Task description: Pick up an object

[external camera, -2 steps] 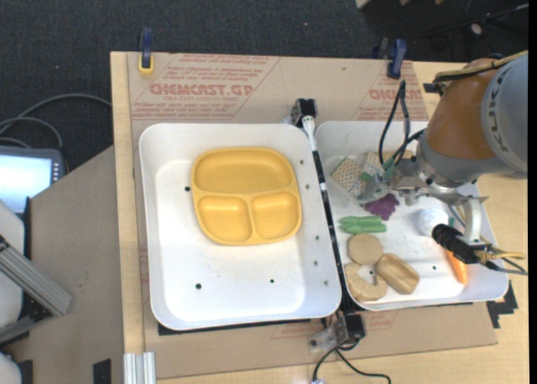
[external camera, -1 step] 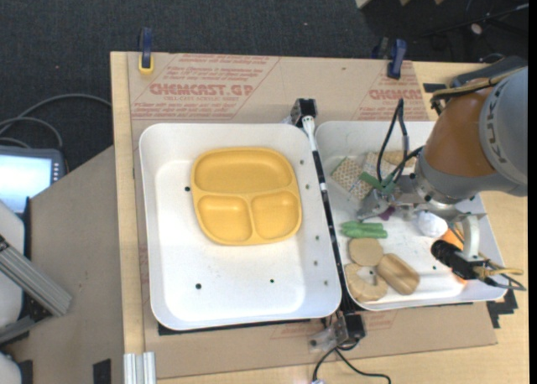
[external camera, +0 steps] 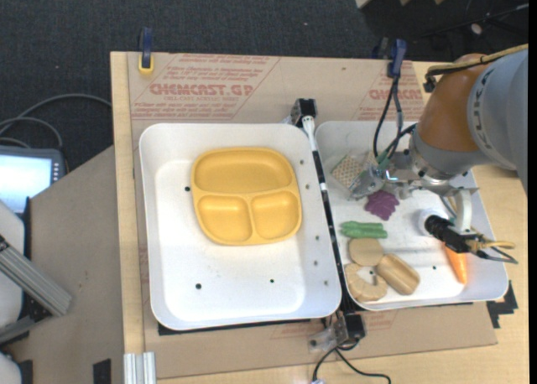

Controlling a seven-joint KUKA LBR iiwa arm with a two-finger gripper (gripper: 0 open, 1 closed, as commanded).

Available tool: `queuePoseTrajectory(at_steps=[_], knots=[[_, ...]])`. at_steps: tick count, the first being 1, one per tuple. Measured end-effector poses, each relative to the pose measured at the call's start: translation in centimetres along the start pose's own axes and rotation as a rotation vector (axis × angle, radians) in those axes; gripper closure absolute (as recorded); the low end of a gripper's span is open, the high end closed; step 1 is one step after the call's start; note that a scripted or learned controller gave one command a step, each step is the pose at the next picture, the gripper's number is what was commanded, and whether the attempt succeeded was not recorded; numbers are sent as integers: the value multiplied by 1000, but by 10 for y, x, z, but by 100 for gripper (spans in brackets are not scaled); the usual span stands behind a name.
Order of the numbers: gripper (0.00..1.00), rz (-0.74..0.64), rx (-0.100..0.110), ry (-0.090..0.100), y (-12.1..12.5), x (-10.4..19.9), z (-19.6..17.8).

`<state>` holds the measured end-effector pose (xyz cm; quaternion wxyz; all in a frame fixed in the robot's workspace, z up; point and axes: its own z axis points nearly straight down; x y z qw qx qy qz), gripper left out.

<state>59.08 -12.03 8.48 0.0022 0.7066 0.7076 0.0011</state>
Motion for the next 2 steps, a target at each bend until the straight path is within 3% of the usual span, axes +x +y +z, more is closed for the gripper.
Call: queuePoseTrajectory(at_steps=[2], knots=[[0, 3, 9, 3, -41, -23, 0]])
